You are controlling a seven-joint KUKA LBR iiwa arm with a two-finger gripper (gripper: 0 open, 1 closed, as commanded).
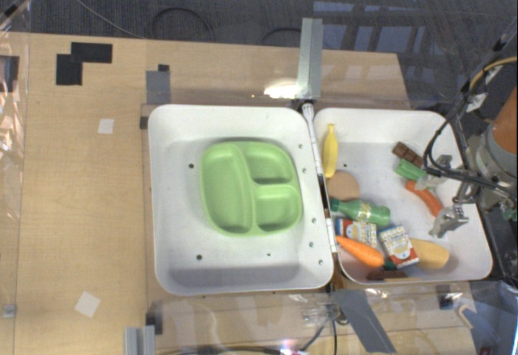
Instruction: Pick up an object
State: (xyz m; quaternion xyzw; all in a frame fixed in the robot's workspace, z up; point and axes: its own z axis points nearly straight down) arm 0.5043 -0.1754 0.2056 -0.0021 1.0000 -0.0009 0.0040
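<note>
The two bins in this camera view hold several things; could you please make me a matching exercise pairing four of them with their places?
Things:
1. green divided plate
2. banana
3. juice carton
4. gripper

Places:
A. along the right bin's left wall, near its far end
B. over the right bin's right side
C. middle of the left bin
D. near the right bin's front edge, beside a carrot

Pairs: 1-C, 2-A, 3-D, 4-B

The grey KUKA arm (pixel 495 153) wears an orange band above its wrist — black cables loop beside it — ending in a small metallic two-finger gripper (pixel 447 221).
</note>
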